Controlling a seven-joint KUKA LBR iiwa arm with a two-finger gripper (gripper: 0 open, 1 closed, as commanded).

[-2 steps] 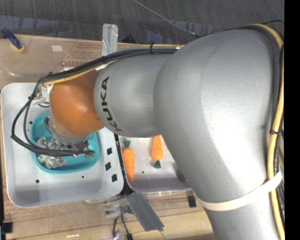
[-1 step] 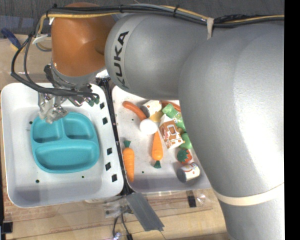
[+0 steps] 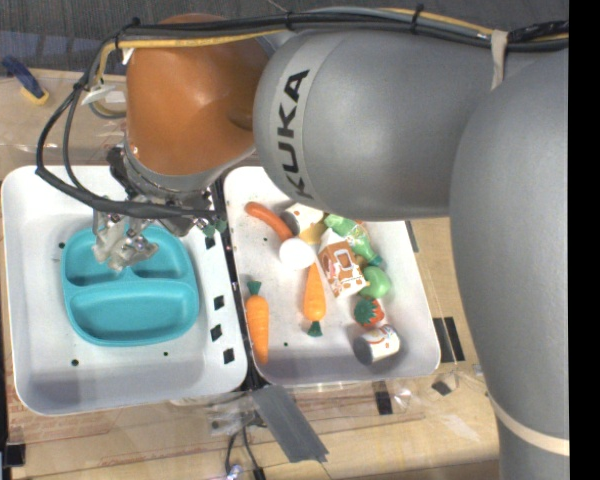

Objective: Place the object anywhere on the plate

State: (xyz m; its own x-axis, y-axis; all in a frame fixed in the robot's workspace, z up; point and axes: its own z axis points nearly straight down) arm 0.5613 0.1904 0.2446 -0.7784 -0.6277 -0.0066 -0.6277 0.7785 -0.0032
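The main risk here is that there may be nothing to place: the gripper (image 3: 120, 243) hangs over the upper compartments of the blue plate (image 3: 130, 313) in the left bin (image 3: 40, 368), but no toy can be made out between its metal parts, so a release now could well drop nothing. Whether it is open or closed cannot be told from this slanted view, as the glinting hardware blurs together against the plate. If something small is hidden there, it could land on the divider ridge and roll off toward the bin floor, or catch on the dangling cables (image 3: 60, 148) that loop beside the wrist. The likely objects sit in the right bin (image 3: 420, 343): a carrot (image 3: 257, 325) by the left wall, another carrot (image 3: 314, 293), a sausage (image 3: 268, 218), a white ball (image 3: 297, 254), a carton (image 3: 342, 268) and green pieces (image 3: 375, 280), all well apart from the plate. The arm (image 3: 380, 108) reaches in from the right, its grey body crossing above the right bin, the orange band (image 3: 185, 93) above the wrist, tool pointing straight down at the plate's top left.
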